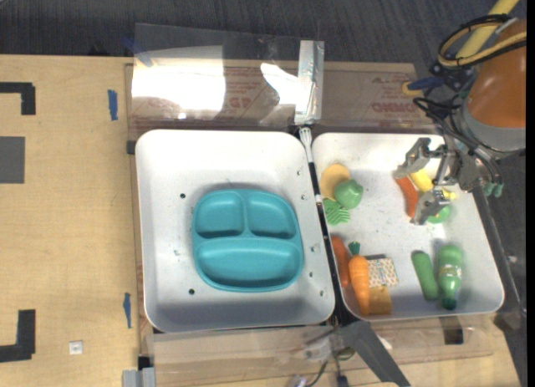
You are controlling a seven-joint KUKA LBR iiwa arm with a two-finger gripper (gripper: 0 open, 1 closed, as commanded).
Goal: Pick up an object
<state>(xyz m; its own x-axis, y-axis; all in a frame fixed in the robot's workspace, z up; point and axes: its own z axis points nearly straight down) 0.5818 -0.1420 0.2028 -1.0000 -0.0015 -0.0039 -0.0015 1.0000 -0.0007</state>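
My gripper (425, 181) hangs low over the upper right part of the right bin (489, 289), reaching in from the right under the arm's orange band (500, 97). Its two metal fingers (415, 159) stand apart, so the gripper is open. Between and under them lie a small yellow piece (422, 180), a red-orange chili-shaped toy (408, 194) and a pale green piece (440, 212). I cannot tell whether the fingers touch any of them. Nothing is lifted off the bin floor.
Also in the right bin are an orange fruit (332, 175), a green ball (349, 193), a leafy green toy (335, 213), a carrot (358, 273), a patterned box (383, 272), a cucumber (425, 276) and a green bottle (450, 273). The left bin (159, 168) holds a teal divided plate (247, 239).
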